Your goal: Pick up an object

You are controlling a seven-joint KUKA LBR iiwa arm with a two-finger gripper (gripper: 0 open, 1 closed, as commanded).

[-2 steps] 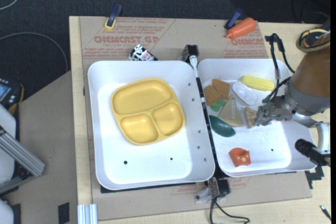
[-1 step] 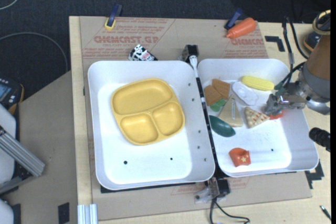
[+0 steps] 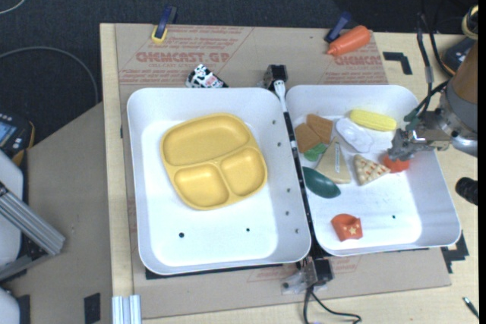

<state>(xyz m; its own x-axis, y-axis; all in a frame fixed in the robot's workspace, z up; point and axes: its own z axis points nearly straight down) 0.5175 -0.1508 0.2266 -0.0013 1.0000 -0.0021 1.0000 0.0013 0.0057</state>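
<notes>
Gripper point(image 3: 401, 150) low over the right bin point(image 3: 425, 228), its tip right at a small red piece point(image 3: 396, 162); whether that piece sits between the fingers is too blurred to tell; just left lies a toast-like wedge point(image 3: 370, 170), above it a white lump point(image 3: 355, 136) and a yellow corn cob point(image 3: 371, 119); further left, brown slices point(image 3: 314, 133) and a dark green leaf point(image 3: 321, 183); a red tomato-like piece point(image 3: 347, 226) sits nearer the front; the left bin point(image 3: 220, 246) holds a yellow divided plate point(image 3: 213, 160).

A grey arm point(image 3: 465, 99) with dark cables along it ends in a small metal-grey gripper point(image 3: 408, 142).
</notes>
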